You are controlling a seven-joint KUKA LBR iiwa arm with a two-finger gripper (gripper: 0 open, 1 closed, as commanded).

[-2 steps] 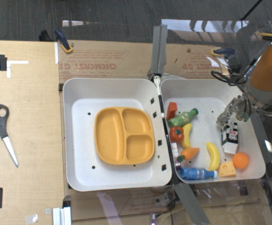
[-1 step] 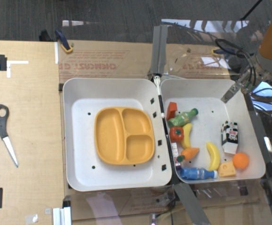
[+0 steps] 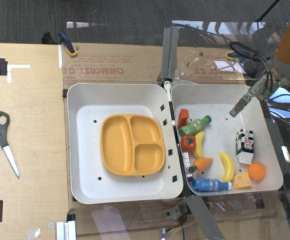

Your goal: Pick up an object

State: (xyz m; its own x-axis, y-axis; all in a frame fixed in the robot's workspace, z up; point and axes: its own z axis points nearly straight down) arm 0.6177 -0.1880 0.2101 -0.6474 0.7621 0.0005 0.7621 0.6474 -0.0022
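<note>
While the gripper [image 3: 233, 112] hangs over the right bin's [image 3: 270, 149] far part, well apart from the toys, whether its fingers are parted or closed I cannot tell — nothing sits between them. Most pieces crowd the left wall and front edge; the milk carton [image 3: 245, 146] stands apart — white with black patches, boxy, probably the easiest grasp
</note>
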